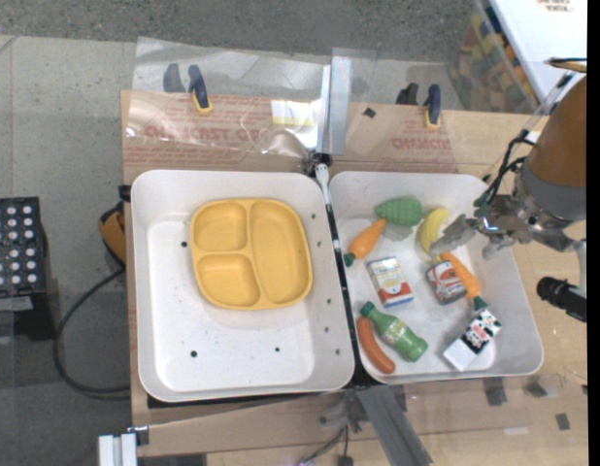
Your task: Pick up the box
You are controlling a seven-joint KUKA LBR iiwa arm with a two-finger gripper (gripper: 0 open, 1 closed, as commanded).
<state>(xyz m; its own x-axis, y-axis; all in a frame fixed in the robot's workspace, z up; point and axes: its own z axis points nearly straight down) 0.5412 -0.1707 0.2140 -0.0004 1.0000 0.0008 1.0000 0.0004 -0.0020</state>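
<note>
1. The box point(389, 282), a small white carton, is lying flat in the middle of the right bin point(518, 357), between the carrot point(366, 241) and the can point(443, 281).
2. The gripper point(472, 229) is hovering over the bin's far right part, near the banana point(432, 228); its fingers are spreading apart and pinching nothing.
3. Nothing is lifted yet: reaching, closing and raising are all remaining.

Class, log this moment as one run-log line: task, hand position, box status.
task: pick up box | hand: above right bin | box: lying in bin, not held
</note>
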